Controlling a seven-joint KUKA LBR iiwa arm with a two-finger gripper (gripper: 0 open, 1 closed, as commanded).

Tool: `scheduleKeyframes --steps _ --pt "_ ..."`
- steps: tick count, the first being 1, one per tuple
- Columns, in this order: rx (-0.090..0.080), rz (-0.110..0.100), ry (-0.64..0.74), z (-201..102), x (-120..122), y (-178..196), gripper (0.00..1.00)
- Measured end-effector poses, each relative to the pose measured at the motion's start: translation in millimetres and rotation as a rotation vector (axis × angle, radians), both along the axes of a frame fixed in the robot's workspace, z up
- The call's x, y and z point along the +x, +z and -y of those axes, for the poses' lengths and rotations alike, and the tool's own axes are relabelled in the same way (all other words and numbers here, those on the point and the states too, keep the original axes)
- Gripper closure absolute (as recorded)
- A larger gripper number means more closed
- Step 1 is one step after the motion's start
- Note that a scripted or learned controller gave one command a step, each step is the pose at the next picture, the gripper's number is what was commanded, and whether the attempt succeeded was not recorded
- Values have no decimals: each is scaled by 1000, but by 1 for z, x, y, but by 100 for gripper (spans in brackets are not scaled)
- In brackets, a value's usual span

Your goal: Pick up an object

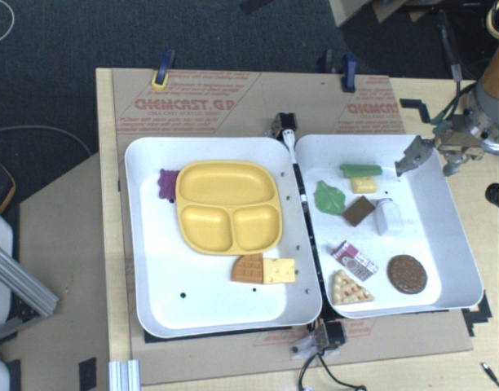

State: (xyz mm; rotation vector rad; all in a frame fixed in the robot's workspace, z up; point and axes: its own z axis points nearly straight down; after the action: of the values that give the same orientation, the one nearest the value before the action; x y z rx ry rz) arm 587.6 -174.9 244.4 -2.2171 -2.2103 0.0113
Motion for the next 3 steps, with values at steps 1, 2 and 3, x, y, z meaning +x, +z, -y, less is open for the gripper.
scheduleKeyframes --steps 1,2,3 --pt "-3 13 3 0 3 7 0" --pt "-1 8 3 0 6 -35 0" --pt "-1 7 2 6 -3 -88 0"
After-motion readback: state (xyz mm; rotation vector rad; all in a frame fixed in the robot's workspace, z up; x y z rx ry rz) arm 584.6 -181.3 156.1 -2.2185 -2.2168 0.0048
